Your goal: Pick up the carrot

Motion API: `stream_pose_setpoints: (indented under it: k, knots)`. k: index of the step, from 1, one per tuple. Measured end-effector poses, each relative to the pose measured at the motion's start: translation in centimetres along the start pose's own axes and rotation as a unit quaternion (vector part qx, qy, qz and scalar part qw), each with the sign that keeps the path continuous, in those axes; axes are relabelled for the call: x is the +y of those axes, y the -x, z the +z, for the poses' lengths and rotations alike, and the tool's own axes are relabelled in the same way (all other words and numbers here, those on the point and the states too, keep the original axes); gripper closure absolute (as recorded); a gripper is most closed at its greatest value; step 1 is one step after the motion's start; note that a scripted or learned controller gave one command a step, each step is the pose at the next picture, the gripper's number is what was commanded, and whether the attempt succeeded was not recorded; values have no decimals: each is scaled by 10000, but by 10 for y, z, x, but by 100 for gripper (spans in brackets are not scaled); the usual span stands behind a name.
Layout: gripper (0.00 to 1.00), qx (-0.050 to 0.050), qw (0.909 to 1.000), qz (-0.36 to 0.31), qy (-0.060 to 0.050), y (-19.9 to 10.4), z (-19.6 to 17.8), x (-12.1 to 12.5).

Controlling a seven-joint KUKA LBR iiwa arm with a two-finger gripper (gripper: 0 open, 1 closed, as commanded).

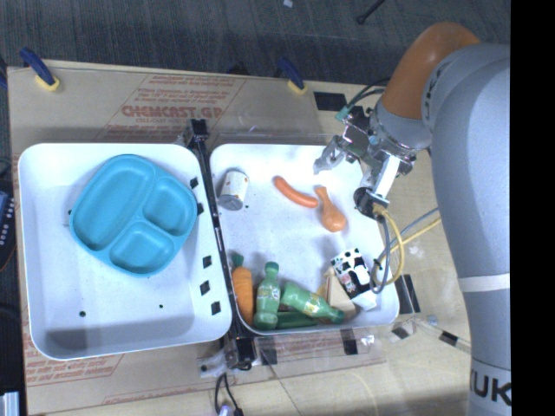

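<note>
Looking down at a slant on the surface [52, 354] carrying two white bins side by side. Lying against the right bin's [260, 156] left wall near its front corner: the carrot [244, 294], orange, green end tucked toward the front, touching two green bottles [290, 302] heaped just beside it. Resting past those, a black-and-white cow-patterned carton [354, 276]. Sitting in the middle of that bin, an orange sausage [296, 192] and a tan drumstick-like piece [330, 211], nearly touching. Lying near the divider, a small silvery can [232, 188]. Hovering over the back right corner, the hand [349, 176], well apart from the carrot, grasping nothing, fingers spread. Filling the left bin [35, 258]: a blue compartment tray [133, 213].
</note>
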State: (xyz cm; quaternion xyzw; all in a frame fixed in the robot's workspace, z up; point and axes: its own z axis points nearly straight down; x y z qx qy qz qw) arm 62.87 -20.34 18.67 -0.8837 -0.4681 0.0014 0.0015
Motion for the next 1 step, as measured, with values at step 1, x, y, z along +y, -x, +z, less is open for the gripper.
stream_pose_setpoints:
  k: [1]
  knots:
    - [0, -18, 9999, -155, -52, -3, 46, -68]
